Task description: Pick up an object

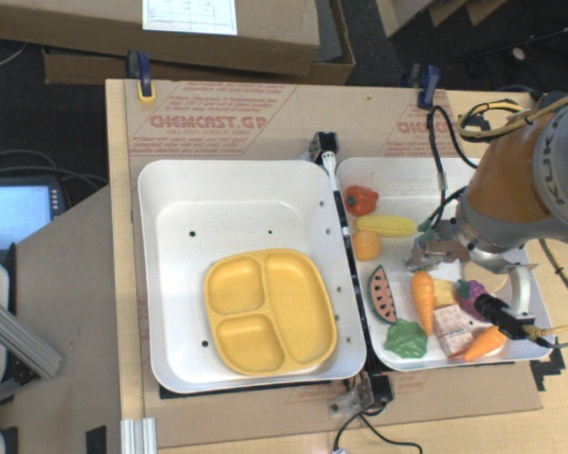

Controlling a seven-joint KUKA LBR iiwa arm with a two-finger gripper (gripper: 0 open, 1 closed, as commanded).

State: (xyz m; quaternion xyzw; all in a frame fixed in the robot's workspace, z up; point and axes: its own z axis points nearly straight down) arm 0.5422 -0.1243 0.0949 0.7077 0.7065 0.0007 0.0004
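White bins, two, side by side on bench. Left bin [170, 253]: yellow tray [270, 310], three compartments. Right bin [398, 180]: tomato [362, 199], corn [386, 224], orange [366, 245], melon slice [383, 294], carrot [423, 297], broccoli [407, 339], grapes [470, 294], pink block [452, 325], second carrot [485, 343] near right corner. Pincer [437, 252] low over the bin's middle, just above carrot; spread cannot be told, arm covers it. Status: nothing seen lifted; grasp and lift appear outstanding. Bin's right part hidden by arm.

A divided tray [270, 310] lies in the left bin [170, 187]; toy food [385, 224] fills the right.
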